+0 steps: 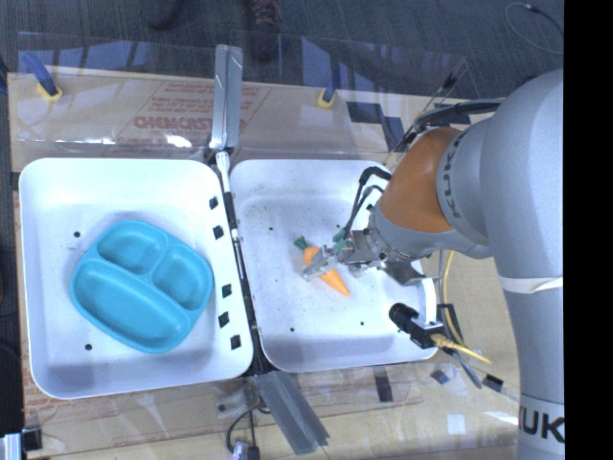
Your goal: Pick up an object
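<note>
Two small orange toy carrots lie in the middle of the right bin (287, 343). One carrot (308, 254) has a green top pointing up-left. The other carrot (334, 282) lies just below and to the right of it. My gripper (324, 260) reaches in from the right and hangs low over the bin floor, its tip between the two carrots and very close to both. I see nothing lifted off the floor.
In the left bin (48, 353) lies a blue divided plate (142, 286) with three compartments. A metal divider (228, 103) runs between the bins. The grey arm with its orange band (421, 195) covers the right bin's right side.
</note>
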`<action>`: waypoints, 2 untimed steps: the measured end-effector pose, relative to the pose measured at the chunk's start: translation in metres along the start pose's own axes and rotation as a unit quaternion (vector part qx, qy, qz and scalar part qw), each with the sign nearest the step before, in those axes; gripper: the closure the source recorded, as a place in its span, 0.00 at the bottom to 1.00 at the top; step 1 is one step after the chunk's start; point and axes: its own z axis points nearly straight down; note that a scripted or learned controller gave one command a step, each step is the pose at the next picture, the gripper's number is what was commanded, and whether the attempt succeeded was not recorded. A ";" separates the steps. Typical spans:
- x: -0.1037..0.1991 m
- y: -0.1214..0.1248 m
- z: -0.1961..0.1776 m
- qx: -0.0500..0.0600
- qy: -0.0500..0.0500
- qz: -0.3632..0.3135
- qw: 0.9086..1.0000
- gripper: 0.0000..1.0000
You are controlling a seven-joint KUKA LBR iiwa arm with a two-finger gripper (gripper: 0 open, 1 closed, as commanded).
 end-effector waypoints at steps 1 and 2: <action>0.000 0.000 -0.009 0.001 0.000 -0.002 1.000 1.00; -0.022 0.048 -0.128 -0.001 0.000 0.001 1.000 1.00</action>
